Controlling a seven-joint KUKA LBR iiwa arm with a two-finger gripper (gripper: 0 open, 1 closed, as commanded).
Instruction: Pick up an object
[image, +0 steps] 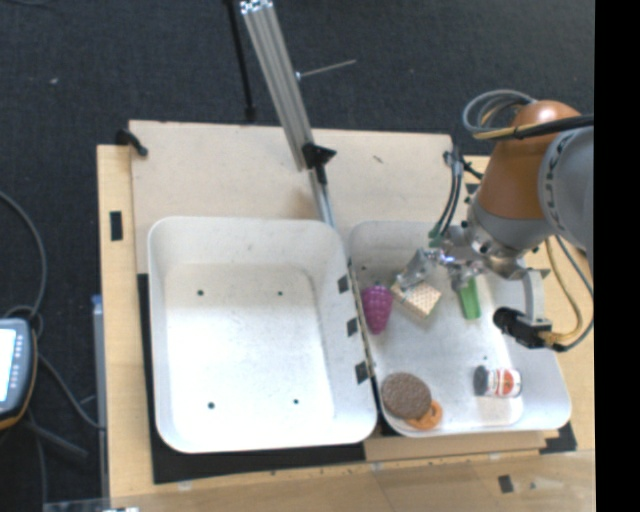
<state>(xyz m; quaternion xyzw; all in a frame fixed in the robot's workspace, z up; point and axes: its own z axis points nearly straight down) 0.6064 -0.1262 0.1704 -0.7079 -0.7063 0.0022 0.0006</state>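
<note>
Across the bench (240, 175), from left to right, the left bin (250, 330) holds nothing visible, and the right bin (455, 330) holds all the candidate objects. Just inside the right bin's left wall stands a purple cup-like object (377, 307). Beside it lies a tan waffle-textured block (420, 298), then a green cylinder (468, 298) further right. Along the near edge sit a brown disc (405, 395), with something orange (430, 416) touching its lower right, and a small red-and-white item (497, 382). The pincer (432, 262) hangs over the far part of the right bin, directly above the waffle-textured block. Whether its fingers are spread or pressed together cannot be determined from this angle, and no object is seen between them. Judged step: approach or descent toward a grasp, with the block the likeliest target; nothing is lifted yet. The next move calls for a straight descent onto the block, then closure and a vertical lift. Clearance is tight on the left, where the purple object and the bin wall stand near the block; the green cylinder crowds the right. Open floor lies at the bin's centre.
</note>
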